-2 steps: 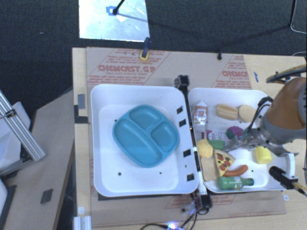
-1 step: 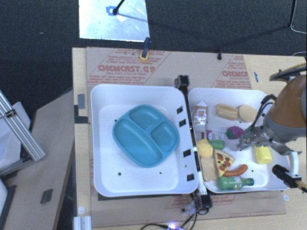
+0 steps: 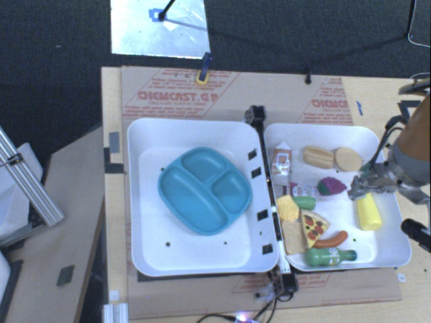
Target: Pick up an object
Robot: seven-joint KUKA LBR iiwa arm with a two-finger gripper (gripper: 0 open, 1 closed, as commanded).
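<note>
The right bin (image 3: 387,244) holds toy food: a tan bread roll (image 3: 318,157), a round cracker (image 3: 348,159), a purple piece (image 3: 331,186), a yellow block (image 3: 368,212), a pizza slice (image 3: 314,227), a sausage (image 3: 330,239), a green bottle (image 3: 329,256), a small carton (image 3: 280,161) and a yellow waffle piece (image 3: 287,208). My gripper (image 3: 367,186) hangs low over the right side of this bin, just above the yellow block and right of the purple piece. Nothing shows between its fingers.
The left bin (image 3: 145,247) holds a blue divided plate (image 3: 205,190). A black hinge strip (image 3: 264,180) runs between the bins. The arm's grey body (image 3: 412,160) covers the right bin's far right edge. Cardboard (image 3: 236,89) lies under both bins.
</note>
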